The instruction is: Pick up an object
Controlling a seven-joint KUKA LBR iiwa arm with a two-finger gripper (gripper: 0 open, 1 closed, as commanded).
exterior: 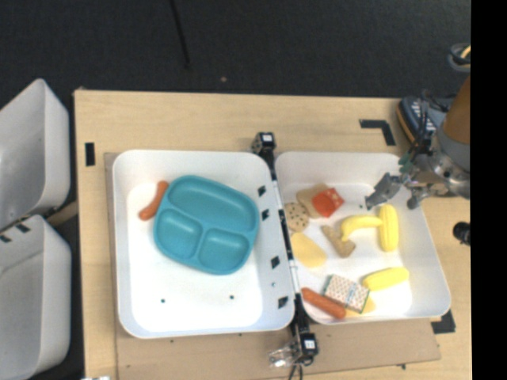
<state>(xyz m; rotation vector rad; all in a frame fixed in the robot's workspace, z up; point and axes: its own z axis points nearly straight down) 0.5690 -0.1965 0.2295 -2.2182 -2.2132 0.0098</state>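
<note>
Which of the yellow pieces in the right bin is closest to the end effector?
The upright yellow piece just below the end effector; the curved one and the lower one lie farther off.

- A sectioned plate [205, 225] lies in the left bin [135, 307], with a sausage [153, 200] at its 10 o'clock.
- In the right bin [428, 287], a banana [375, 225] lies near the middle, a cookie [296, 216] at its 9 o'clock, and a wrapped packet [347, 292] at its 6 o'clock.

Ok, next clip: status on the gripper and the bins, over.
Gripper open, over right bin near its far right corner, holding nothing. Yellow banana lies just below it, untouched. Red block and cookie to the left, apart. Nothing blocking.
</note>
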